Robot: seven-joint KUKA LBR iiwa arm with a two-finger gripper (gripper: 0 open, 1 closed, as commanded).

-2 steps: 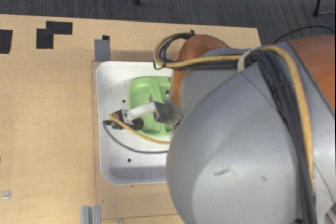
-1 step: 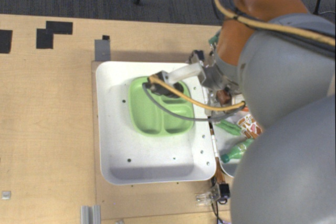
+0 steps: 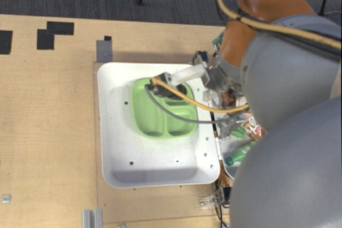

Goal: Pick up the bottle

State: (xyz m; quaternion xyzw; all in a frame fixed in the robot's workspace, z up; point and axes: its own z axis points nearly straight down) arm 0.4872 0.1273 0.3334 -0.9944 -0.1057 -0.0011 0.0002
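Note:
A green bottle [image 3: 238,155] lies in the right bin [image 3: 226,169], mostly hidden under the grey arm; only its neck end shows. My gripper [image 3: 224,114] hangs over the seam between the two bins, above and a little to the left of the bottle. Nothing can be seen held in it.
A green divided tray [image 3: 160,115] lies in the left bin [image 3: 155,171]. A colourful packet [image 3: 251,128] sits in the right bin just above the bottle. The arm's bulk covers most of the right bin. Bare bench stretches to the left.

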